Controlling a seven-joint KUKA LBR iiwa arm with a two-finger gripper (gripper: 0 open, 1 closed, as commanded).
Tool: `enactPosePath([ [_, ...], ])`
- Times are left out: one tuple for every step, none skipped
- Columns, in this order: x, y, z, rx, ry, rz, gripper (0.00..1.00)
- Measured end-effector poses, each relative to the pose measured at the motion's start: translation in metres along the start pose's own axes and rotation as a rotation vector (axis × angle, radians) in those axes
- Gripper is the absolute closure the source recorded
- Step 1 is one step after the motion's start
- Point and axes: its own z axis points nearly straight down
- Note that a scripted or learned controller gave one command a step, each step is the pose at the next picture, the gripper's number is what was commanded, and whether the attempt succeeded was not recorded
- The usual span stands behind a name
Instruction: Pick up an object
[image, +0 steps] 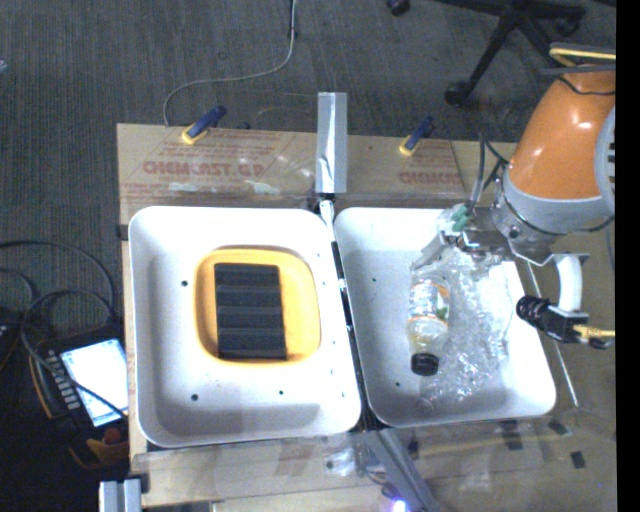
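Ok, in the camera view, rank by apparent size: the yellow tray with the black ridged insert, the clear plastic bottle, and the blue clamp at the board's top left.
Largest to smallest as they look:
1. yellow tray
2. clear plastic bottle
3. blue clamp
All lie at similar depth, so the order seems safe.

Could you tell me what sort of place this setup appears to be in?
Probably a robotics lab or test cell. A robot arm reaches over two white bins on a bench, a board behind them is held by blue-and-yellow clamps, and cables trail across the grey carpet.
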Motion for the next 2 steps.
enactPosePath([
  [-0.032, 0.022, 0.074, -0.001, 0.000, -0.095, 0.00],
  [-0.061, 0.027, 0.157, -0.021, -0.005, -0.180, 0.00],
])
